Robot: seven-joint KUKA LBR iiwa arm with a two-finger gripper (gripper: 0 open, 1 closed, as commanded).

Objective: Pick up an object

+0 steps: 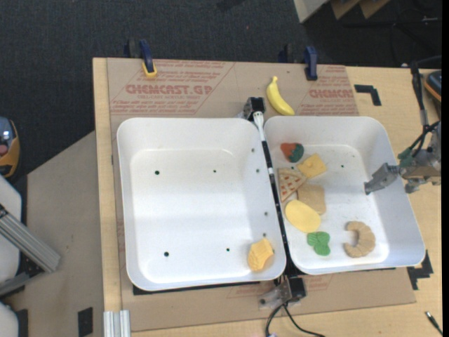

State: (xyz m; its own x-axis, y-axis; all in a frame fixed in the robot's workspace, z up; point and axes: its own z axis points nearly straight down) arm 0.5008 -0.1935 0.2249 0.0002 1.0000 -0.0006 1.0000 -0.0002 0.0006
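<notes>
Nearby, tan croissant (359, 239) (curved, browned), right bin (393, 146), end effector (373, 182) above

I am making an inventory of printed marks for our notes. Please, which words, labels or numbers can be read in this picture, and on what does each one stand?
"CHEMCAST GP": red print on the brown board behind the left bin.
"CHEMCAST": the same red print on the board behind the right bin; its end is unclear.
The smaller red lines above and below both are too blurred to read.

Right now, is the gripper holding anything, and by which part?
Nothing is held. The gripper hangs over bare floor at the right bin's right side, apart from the croissant and the other food.
</notes>
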